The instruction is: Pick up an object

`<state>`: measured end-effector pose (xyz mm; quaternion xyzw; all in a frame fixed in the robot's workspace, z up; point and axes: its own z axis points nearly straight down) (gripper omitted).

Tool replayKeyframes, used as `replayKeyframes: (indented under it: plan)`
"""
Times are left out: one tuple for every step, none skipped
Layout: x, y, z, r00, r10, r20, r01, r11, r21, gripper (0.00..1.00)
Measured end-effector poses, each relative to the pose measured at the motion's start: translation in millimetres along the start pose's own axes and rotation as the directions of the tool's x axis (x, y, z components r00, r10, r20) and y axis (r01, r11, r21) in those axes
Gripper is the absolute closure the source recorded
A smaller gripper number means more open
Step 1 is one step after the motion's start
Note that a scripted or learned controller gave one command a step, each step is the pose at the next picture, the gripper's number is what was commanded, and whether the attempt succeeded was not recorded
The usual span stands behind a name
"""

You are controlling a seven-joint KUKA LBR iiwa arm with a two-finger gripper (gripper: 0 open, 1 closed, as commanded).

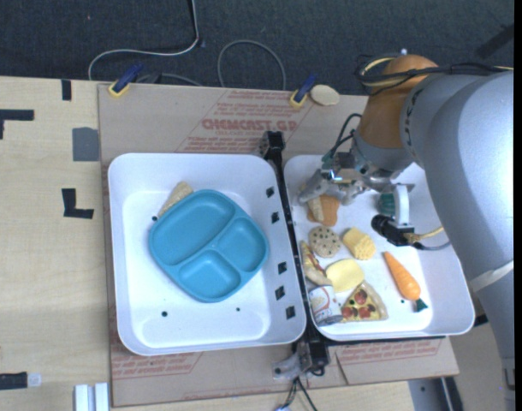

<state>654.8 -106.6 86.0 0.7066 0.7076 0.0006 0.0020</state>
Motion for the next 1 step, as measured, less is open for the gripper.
replayKeyframes:
  plan:
    - [0.1, -0.6, -10.5, 1.000, -0.001, -0.001, 0.001, 1.000, 0.008, 1.00]
